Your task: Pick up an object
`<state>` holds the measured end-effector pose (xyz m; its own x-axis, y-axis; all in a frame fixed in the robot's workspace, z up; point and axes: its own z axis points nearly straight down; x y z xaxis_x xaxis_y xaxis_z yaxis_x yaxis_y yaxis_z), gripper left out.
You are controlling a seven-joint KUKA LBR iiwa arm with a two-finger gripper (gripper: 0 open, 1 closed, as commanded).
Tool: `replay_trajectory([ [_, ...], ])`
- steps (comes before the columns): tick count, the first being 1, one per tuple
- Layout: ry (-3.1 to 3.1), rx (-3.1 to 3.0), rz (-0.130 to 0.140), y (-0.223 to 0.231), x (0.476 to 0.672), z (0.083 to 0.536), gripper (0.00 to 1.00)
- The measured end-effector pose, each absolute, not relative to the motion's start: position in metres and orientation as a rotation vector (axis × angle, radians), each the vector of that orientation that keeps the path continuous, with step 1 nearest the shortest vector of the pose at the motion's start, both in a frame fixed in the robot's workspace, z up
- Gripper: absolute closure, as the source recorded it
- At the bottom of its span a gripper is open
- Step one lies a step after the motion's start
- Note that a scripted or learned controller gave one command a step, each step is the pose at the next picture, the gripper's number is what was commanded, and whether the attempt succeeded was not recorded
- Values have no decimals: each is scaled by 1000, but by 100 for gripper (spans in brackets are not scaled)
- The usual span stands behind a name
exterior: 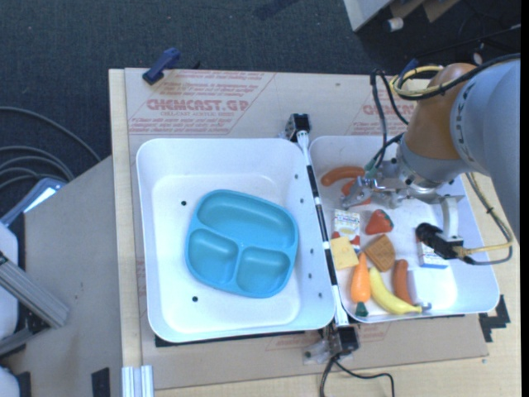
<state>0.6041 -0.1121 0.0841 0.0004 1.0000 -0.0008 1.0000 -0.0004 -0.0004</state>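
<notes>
Jaws: gripper sits low in the right bin; can't tell if it's open or shut from up here.
Banana: well below the jaws, at the near rim, beside the carrot.
Cracker: below the jaws.
Red piece: just below the jaws, probably the easiest target.
Orange sausage: just above the jaws, maybe touching.
Tip: I'd centre on one item, straight down, avoid neighbours.
Blue tray: left bin, well apart.

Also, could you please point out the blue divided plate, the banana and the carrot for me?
Blue divided plate [241, 243], camera view, its centre ridge.
Banana [387, 297], camera view, middle of its curve.
Carrot [360, 281], camera view, orange body.
</notes>
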Motion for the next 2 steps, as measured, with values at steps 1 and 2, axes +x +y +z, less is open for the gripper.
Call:
replay_trajectory([
  [1,2221,2219,0,-112,605,95,100],
  [2,2221,2219,0,-111,605,94,0],
])
